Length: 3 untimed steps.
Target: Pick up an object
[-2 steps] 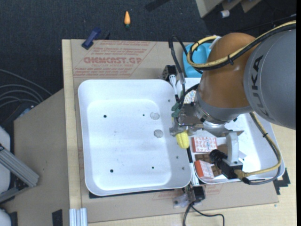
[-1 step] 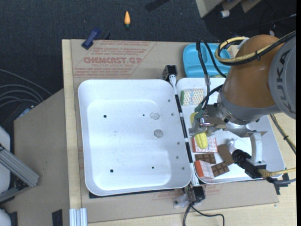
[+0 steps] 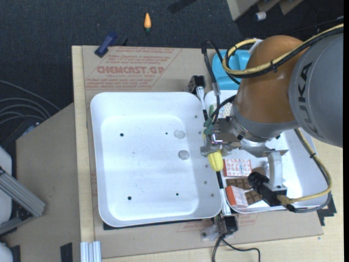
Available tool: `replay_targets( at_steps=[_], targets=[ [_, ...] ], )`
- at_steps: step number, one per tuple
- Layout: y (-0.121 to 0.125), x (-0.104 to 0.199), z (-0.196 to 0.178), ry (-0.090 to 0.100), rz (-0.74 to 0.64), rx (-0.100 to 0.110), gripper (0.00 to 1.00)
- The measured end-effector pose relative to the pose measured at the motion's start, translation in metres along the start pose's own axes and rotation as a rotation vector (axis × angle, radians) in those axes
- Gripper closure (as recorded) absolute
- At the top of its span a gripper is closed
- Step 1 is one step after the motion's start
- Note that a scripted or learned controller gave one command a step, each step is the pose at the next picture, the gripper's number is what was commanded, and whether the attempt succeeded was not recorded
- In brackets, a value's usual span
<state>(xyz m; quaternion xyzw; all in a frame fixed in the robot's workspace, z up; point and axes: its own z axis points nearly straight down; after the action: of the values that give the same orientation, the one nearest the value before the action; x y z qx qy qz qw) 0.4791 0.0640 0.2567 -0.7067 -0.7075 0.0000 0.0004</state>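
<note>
Gripper [image 3: 214,146] state hidden under wrist, cannot tell; lower squarely over yellow object [image 3: 216,161] by right bin [image 3: 305,162] edge

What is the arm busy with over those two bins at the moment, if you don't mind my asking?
The grey and orange arm reaches in over the right bin, its wrist low near the wall shared with the left bin. Its gripper sits by a small yellow object at that edge; whether it holds anything cannot be told. A red-and-white packet and a brown item lie in the right bin. The left bin holds two small round pieces.
</note>
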Motion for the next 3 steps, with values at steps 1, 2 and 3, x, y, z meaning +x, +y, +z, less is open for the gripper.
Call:
replay_targets(
  at_steps=[1, 2, 3],
  targets=[
    [0.000, -0.091, -0.010, -0.002, 0.002, -0.002, 1.00],
    [0.000, -0.015, 0.001, 0.001, 0.000, 0.003, 1.00],
    [0.000, -0.049, -0.005, -0.001, 0.001, 0.000, 1.00]
  ],
)
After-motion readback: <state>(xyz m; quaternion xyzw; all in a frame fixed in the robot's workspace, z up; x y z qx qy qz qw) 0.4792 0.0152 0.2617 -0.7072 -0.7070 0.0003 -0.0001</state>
